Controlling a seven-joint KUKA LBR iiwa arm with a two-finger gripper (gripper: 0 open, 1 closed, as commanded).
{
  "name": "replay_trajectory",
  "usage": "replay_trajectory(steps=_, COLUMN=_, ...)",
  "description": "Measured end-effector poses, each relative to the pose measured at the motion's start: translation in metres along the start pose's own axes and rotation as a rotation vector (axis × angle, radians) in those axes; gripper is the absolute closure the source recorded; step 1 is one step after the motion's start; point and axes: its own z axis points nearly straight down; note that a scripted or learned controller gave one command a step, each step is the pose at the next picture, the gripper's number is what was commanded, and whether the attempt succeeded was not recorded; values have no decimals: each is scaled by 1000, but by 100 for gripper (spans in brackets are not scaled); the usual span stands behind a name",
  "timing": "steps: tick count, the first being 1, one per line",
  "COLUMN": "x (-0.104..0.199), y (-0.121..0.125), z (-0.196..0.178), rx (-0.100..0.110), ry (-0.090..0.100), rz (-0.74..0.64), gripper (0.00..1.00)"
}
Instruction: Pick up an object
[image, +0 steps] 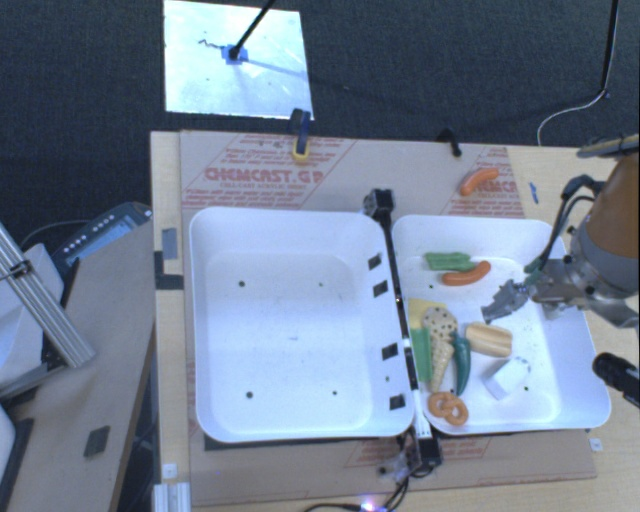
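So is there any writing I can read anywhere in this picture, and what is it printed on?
"CHEMCAST GP": red print on the brown board under the bins, behind the left bin; the last letters are faint, so that reading is not certain.
Red print on the same board behind the right bin, near the loose orange sausage: too blurred and partly covered to read.
The grey keypad device at the left: markings too small to read.

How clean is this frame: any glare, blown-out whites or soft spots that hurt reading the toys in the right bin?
Camera view: the shiny sheet past the bench shows patchy glare; the left bin is bright white but keeps its rim shading; toys in the right bin cast soft shadows and stay readable, though the gripper looks slightly blurred.
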Motion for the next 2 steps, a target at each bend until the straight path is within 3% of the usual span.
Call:
replay_trajectory(steps=1, x=85, y=56, z=79, rx=5, ry=4, rz=-10, gripper=0)
replay_trajectory(steps=2, x=79, y=56, z=64, rx=0, ry=1, rz=0, gripper=100)
